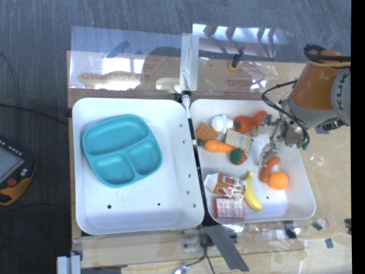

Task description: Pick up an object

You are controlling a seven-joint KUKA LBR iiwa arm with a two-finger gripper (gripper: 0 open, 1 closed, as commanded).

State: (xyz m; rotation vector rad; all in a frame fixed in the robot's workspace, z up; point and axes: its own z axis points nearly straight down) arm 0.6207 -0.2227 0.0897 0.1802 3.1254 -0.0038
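The right white bin (302, 201) holds several toy foods. Among them are a carrot (219, 147), a waffle (206, 132), a red tomato (243, 124), a white piece (220, 121), a checked cracker (236, 138) and a small red and green piece (238, 157). Nearer the front lie an orange (278, 180), a reddish sausage (269, 167), a banana (251, 192), a small carton (228, 185) and a red can (229, 208). My gripper (269, 152) hangs low in this bin's right half, just above the sausage and right of the cracker.
The left white bin (102, 210) holds a teal divided tray (121, 149). The arm's orange band (319, 87) stands over the right bin's far right corner. Clear plastic sheets (228, 67) lie behind both bins. A black handset (11, 173) sits at the far left.
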